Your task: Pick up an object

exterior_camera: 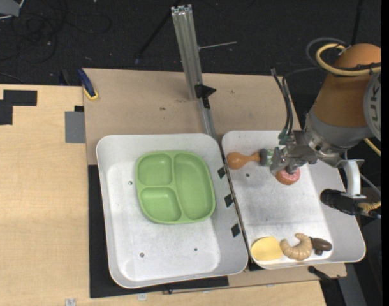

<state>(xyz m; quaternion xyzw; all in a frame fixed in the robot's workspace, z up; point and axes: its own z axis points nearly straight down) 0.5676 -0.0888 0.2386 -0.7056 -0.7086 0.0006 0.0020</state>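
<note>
My end effector (286,166) sits low over the pink round object (288,175) in the right bin (309,234); I cannot tell its opening, so it may nudge the object aside.

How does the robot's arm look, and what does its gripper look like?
The arm is grey with a rounded orange band above the wrist. A yellow cable loops beside the band, and dark cables run down to the gripper, which is small, dark and metallic.
</note>
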